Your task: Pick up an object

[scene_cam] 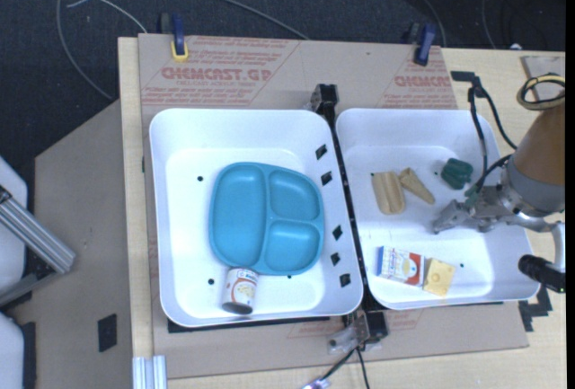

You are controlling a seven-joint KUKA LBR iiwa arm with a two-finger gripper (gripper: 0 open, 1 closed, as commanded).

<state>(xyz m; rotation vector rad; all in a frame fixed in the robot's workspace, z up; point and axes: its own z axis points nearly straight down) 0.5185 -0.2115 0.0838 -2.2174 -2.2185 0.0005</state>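
Gripper [442, 222] hovers low in right bin [359, 198], fingers apparently spread, pinching nothing. Nearest candidate, wooden block [388, 192], lies just left and slightly farther back, long axis running front-to-back; green object [456, 171] sits behind.

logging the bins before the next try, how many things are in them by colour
blue: 1, the divided plate in the left bin
green: 1, the small block in the right bin
tan: 2, the ridged piece and the wedge
yellow: 1, the cheese piece
mostly white, printed: 2, the can and the carton
total: 7
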